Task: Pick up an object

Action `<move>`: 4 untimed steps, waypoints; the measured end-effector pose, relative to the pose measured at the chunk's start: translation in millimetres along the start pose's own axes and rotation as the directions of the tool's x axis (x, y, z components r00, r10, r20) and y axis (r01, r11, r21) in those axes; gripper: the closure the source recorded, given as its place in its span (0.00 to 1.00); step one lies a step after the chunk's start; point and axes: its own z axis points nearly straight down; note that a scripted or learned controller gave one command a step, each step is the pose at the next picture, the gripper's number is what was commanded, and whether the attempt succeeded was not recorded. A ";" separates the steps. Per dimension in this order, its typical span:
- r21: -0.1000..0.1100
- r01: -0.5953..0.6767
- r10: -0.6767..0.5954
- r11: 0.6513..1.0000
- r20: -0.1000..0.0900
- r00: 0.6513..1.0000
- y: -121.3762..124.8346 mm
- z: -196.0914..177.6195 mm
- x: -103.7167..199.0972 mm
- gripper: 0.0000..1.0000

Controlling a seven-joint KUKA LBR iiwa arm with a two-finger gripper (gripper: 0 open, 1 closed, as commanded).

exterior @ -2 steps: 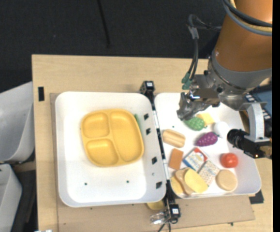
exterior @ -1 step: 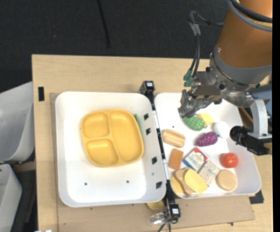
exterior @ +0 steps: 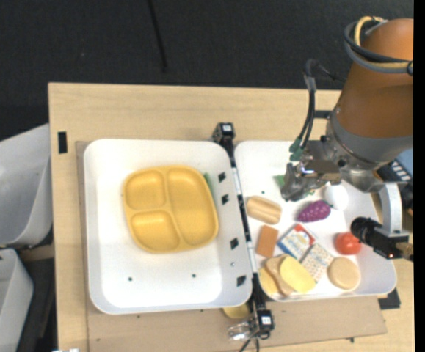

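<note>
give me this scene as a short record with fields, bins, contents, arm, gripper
left bin: holds a yellow divided plate, three compartments
right bin: holds toy food crowded toward its near half
items in right bin: purple grapes, hot dog bun, red tomato, orange block, small printed box, round cookie, yellow slice
arm: enters from the right, over the right bin
gripper: above the far part of the right bin, beside the grapes, nothing seen between its fingers
</note>
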 end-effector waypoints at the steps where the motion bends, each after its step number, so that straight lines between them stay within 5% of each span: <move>1: -0.008 0.000 0.000 1.000 0.000 1.000 -5.3 -6.7 -60.4 1.00; 2: -0.001 0.001 -0.001 1.000 -0.002 1.000 -5.5 64.5 -90.7 1.00; 3: -0.018 0.014 -0.014 1.000 -0.003 1.000 0.9 -34.5 -23.7 1.00; 4: 0.004 0.002 -0.002 1.000 -0.002 1.000 -5.3 89.2 -58.6 1.00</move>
